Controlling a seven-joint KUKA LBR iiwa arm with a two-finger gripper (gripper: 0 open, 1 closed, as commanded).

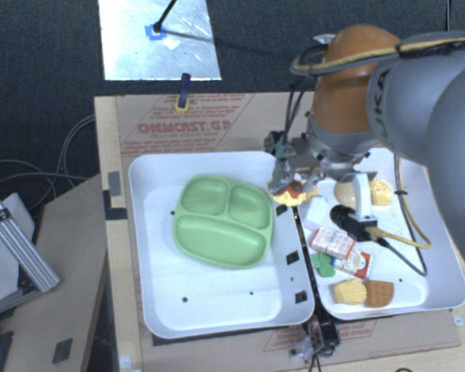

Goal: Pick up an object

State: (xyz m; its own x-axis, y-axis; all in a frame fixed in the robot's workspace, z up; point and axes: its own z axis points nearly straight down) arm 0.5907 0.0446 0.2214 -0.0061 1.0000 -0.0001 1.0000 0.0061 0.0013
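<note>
My gripper [285, 179] hangs over the divider between the two bins, at the top left corner of the right bin [450, 274]. Directly under its tip is a small yellow and red object [294, 192], touching or almost touching it; whether it is gripped is unclear. In the right bin lie a white and red carton [336, 245], a small green piece [324, 266], a yellow ridged biscuit [349, 292], a brown cookie [380, 292], a pale rounded item [344, 192] and a yellow item [381, 192].
The left bin [154, 249] holds a green divided plate [223, 219] near its middle. The grey arm with its orange band [352, 80] covers the upper right bin. Cardboard [189, 121] lies behind the bins.
</note>
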